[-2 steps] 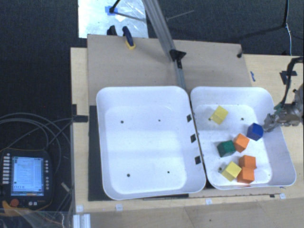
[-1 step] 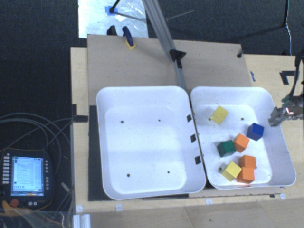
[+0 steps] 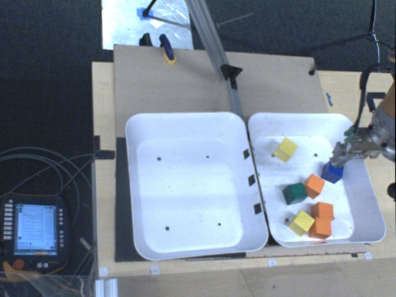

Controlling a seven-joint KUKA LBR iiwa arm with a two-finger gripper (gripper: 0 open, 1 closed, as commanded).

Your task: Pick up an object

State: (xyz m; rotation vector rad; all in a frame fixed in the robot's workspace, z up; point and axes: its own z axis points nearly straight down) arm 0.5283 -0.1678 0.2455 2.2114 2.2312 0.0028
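The right bin (image 3: 361, 210) holds several small cubes. A yellow cube (image 3: 286, 149) lies near its back. A blue cube (image 3: 332, 173) sits by the right wall, with an orange cube (image 3: 315, 185) and a green cube (image 3: 294, 193) just left of it. Toward the front are another yellow cube (image 3: 302, 223) and two orange cubes (image 3: 322, 211) (image 3: 320, 228) close together. My gripper (image 3: 340, 155) reaches in from the right and hangs directly over the blue cube's upper edge, touching or nearly touching it. Whether it grips the cube cannot be told.
The left bin (image 3: 185, 120) stands beside the right one, their walls meeting at the middle. A slanted metal pole (image 3: 210, 33) rises behind the bins. A teach pendant (image 3: 34, 231) with cables lies off the bench at far left.
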